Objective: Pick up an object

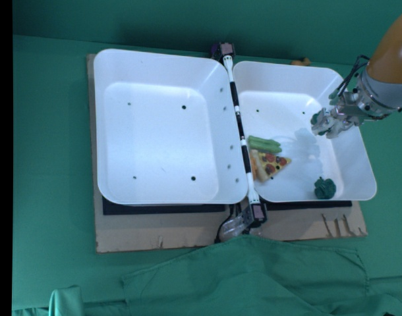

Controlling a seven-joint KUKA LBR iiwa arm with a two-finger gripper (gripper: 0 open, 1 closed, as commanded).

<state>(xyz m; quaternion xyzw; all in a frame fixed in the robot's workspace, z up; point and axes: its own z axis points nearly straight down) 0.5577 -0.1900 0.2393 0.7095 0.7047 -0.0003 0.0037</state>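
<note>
**Gripper hanging over bare plastic, away from every candidate**

The gripper [325, 125] is hovering at about three o'clock in the right bin [359, 170], with the arm's orange band reaching in from the two o'clock corner of the view. Something small and green is showing at its tip, but whether that is part of the tool or a caught item I cannot tell, and the same goes for the jaws: they are too small and blurred to call wide or narrow.

The things on offer are all lying in the right bin. A pizza slice [267, 164] is sitting at about eight o'clock, hard up against the divider rail [239, 120], with a green pod-shaped piece [264, 142] just beside it at nine o'clock. A small dark green lump [324, 188] (possibly a toy vegetable) is resting at five o'clock, near the bin's outer wall. The left bin [115, 78] is lying alongside.

The risks, as I judge them: a straight descent from here is likely landing on bare floor between the objects and closing on nothing. Going for the pizza is inviting a finger to strike the rail, or to pinch both the slice and the pod together and drop one. The lump is sitting where the wall curves up, so one finger may be riding up the slope and nudging it away.
</note>
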